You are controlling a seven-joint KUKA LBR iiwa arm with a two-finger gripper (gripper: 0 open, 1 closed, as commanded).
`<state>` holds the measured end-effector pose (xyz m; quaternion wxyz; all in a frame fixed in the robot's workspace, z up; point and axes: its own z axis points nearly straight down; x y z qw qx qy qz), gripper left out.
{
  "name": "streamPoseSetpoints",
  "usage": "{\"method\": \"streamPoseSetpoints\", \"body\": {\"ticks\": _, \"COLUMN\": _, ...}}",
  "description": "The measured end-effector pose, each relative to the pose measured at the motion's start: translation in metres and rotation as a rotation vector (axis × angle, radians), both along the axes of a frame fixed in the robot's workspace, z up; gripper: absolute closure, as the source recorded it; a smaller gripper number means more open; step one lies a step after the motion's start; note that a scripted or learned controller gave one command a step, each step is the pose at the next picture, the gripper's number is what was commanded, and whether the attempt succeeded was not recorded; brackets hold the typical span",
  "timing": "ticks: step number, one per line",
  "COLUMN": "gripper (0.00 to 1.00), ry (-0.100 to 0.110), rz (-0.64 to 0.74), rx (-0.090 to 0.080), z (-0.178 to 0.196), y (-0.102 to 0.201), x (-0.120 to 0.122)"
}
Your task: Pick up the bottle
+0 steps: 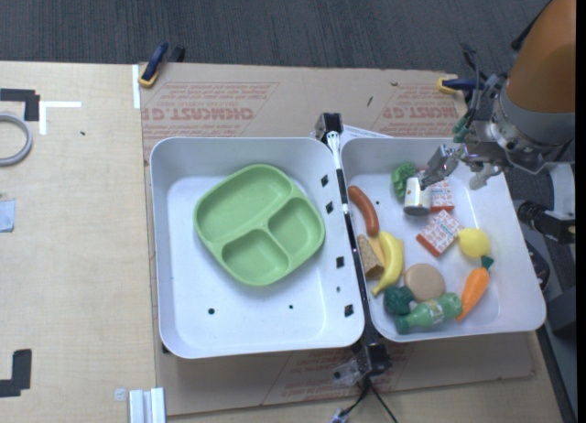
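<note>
The gripper (427,183) hangs over the upper part of the right bin (522,256), reaching in from the arm's side, and from this angle there is no telling how it is set. Nothing is seen caught in it.

Taking the right bin as the landmark: the bottle (430,313), green, lies on its side at the bin's near edge, well apart from the gripper. Just beside the bottle's left end sits a piece of broccoli (396,299), and touching the bottle's upper side is a round bun (425,281). The carrot (474,288) lies tilted just right of the bottle, its green top pointing up toward a lemon (473,244). A banana (392,259) curves along the bin's left part, with a slice of bread (369,254) against it and a sausage (364,210) above, near the left wall. A red-and-white carton (439,233) sits in the bin's middle; another red box (441,197) lies under the gripper, and a green leafy vegetable (403,177) is just left of it.

Left of that bin, touching it wall to wall, is the left bin (183,302), and in it rests a green divided plate (260,223).
</note>
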<state>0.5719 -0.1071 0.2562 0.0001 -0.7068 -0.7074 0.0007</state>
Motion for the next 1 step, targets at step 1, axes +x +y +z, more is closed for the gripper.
{"method": "streamPoseSetpoints", "body": {"ticks": 1, "gripper": 1.00, "ry": 0.001, "rz": 0.000, "rx": -0.001, "z": 0.0093, "y": -0.0003, "x": 0.0003}}
